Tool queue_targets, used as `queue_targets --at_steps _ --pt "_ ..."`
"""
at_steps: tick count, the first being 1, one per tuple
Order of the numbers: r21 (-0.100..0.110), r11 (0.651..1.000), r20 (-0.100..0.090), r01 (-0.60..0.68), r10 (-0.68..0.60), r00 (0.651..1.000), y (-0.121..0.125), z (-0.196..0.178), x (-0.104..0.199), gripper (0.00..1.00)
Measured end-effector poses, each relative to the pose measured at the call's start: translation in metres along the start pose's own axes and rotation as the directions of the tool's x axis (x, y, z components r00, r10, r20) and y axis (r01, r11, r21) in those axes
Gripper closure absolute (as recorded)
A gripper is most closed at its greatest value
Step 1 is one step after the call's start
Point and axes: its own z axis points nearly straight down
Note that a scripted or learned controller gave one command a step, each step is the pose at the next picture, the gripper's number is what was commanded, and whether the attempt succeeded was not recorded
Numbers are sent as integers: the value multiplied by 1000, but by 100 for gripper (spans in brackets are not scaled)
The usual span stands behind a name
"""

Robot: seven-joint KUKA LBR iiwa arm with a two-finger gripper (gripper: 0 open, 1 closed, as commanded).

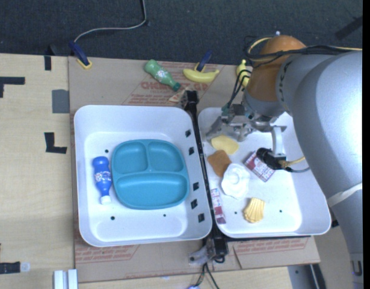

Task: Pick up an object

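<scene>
My gripper [231,125] hangs low over the back left part of the right bin [293,221], just above a pale yellow flat piece [224,144]. Nothing visibly hangs from it. Close in front of the yellow piece lie a brown toast-like slice [219,161] and a white rounded object [236,180]. To their right is a dark red packet [259,165], and a ridged yellow item [254,210] lies near the bin's front. A small red-and-white bar [216,205] rests against the bin's left wall. The arm's grey body covers the bin's right side.
The left bin [91,221] holds a blue divided plate [150,174] and a blue bottle [101,178] lying along its left side. Behind the bins, on the cardboard, lie a green bottle [161,74] and a banana [200,74]. A black divider clamp [191,99] stands between the bins.
</scene>
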Motion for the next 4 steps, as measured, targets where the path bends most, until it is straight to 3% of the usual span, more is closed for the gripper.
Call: queue_targets --at_steps 2,3,4 --pt "3 1000 0 -1 1 1000 -43 -2 -1 0" --pt "3 1000 1 -1 1 1000 -43 -11 -1 100" --pt "3 1000 1 -1 1 1000 -43 -11 -1 0"
